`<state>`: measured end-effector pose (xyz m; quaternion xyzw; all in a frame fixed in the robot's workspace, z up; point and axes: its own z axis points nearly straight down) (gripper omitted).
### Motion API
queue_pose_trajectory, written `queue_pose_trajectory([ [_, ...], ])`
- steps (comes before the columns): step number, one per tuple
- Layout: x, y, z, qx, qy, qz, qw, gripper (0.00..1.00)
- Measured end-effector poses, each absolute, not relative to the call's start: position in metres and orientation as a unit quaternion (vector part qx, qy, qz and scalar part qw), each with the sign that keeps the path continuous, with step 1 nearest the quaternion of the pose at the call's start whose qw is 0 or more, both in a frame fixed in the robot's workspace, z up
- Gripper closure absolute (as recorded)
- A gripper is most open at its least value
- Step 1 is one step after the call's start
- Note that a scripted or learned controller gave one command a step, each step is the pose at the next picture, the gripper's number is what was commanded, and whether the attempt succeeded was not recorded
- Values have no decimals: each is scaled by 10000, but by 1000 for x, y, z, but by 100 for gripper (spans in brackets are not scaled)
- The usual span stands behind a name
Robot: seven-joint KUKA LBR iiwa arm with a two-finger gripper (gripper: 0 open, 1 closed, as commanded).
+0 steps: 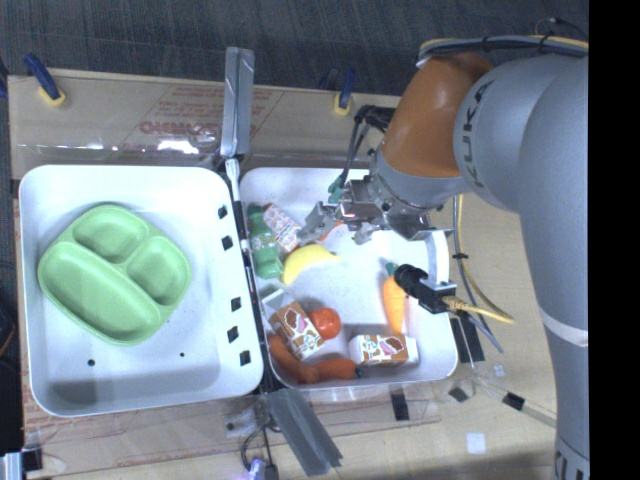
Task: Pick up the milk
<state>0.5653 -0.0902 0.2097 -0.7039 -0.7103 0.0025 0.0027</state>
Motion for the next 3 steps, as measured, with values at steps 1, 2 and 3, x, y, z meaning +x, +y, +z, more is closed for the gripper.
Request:
queue_pose_trajectory([
  [1, 565, -95, 107, -6707, -7417, -10, -47, 0],
  [2, 477, -94, 89, -6468, -7626, 14, 24, 0],
  [3, 478, -94, 96, -6443, -7648, 20, 21, 100],
])
